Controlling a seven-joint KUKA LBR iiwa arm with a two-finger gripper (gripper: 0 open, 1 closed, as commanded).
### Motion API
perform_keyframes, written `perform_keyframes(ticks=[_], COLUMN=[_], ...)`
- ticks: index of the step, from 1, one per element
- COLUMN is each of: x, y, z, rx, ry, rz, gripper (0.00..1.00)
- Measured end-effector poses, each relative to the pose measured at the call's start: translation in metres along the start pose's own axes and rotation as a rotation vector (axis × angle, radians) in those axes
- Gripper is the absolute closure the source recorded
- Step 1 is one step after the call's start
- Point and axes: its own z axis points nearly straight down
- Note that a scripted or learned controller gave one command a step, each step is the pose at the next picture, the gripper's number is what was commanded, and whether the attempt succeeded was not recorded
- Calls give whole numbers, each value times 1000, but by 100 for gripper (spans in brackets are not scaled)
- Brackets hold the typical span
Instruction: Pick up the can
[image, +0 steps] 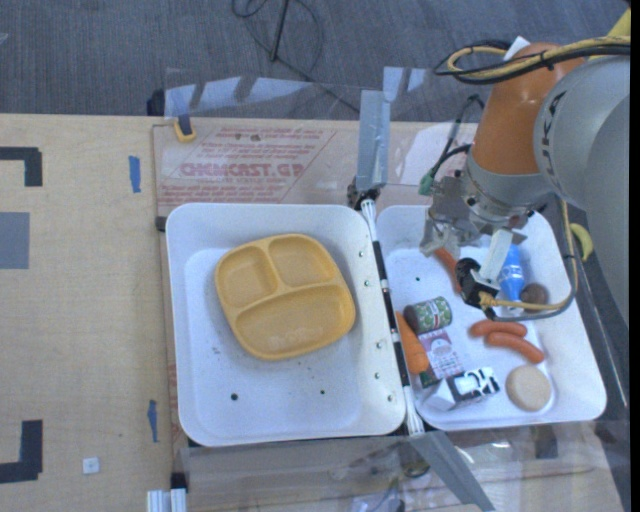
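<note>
Can (429, 314) lying in right bin (575, 400), carrot (413, 347) and sausages (509, 338) beside it, jaws' state unclear

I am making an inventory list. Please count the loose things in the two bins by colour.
Yellow: 1, divided plate
Orange or red: 4, carrot, carrot, two sausages
Green: 1, can
Blue: 1, bottle
Tan: 1, round bun
Black and white: 1, small box
Total: 9
</note>
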Motion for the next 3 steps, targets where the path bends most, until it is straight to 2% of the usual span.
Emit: perform_keyframes(ticks=[1,2,3], x=[0,-40,-70], y=[0,-53,-66], z=[0,10,107], rx=[0,1,-4], ry=[0,2,4], rz=[0,132,191], gripper=[0,0,0])
